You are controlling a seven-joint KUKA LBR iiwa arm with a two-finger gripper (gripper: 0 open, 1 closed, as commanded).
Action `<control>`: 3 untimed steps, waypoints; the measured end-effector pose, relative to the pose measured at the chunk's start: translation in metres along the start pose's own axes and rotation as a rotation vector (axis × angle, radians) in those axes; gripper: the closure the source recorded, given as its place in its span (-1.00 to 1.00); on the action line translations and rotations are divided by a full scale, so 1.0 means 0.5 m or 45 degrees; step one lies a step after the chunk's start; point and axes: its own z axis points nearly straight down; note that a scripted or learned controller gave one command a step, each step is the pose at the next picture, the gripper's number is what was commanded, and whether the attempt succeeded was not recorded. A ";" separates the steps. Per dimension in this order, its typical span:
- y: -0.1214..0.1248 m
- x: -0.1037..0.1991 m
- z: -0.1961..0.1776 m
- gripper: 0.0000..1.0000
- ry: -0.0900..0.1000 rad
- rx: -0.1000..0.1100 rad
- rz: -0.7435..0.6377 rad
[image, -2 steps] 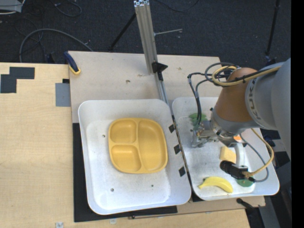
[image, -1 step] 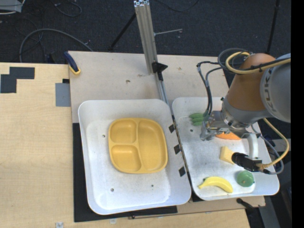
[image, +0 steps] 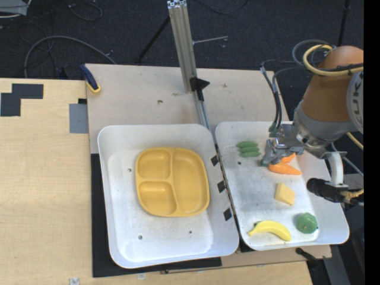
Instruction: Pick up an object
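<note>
1. Gripper (image: 274, 154) was down in the right bin (image: 338, 233), upper part, near the bin's far edge. Arm came in from the right; orange band sat above the wrist.
2. Finger state: could not tell. The tips merged with the object under them from this angle.
3. Orange carrot (image: 285, 168) lay directly at the gripper tip, touching or nearly so on its right and near side. Part of the carrot ran under the gripper body. Whether it sat between the tips: could not tell.
4. Green pea pod (image: 249, 148) lay just left of the gripper, close but apart from it.
5. Yellow cheese wedge (image: 285, 194) sat nearer the camera than the carrot, near it, not touching.
6. Banana (image: 270, 230) lay along the near edge of the right bin, well apart from the gripper.
7. Green round fruit (image: 306, 222) sat just right of the banana, in the near right corner.
8. Left bin (image: 113, 159) held a yellow divided plate (image: 173, 181), three compartments, roughly centred. Well apart from the gripper.
9. Aluminium post (image: 183, 46) stood behind the bins, about at the gap between them.
10. Both bins sat side by side on the bench (image: 41, 177), their inner edges touching.
</note>
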 end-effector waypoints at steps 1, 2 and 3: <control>0.001 -0.003 -0.037 1.00 0.001 0.002 -0.004; -0.010 0.096 -0.034 1.00 0.002 0.007 -0.011; 0.007 0.192 -0.006 1.00 0.002 0.009 -0.011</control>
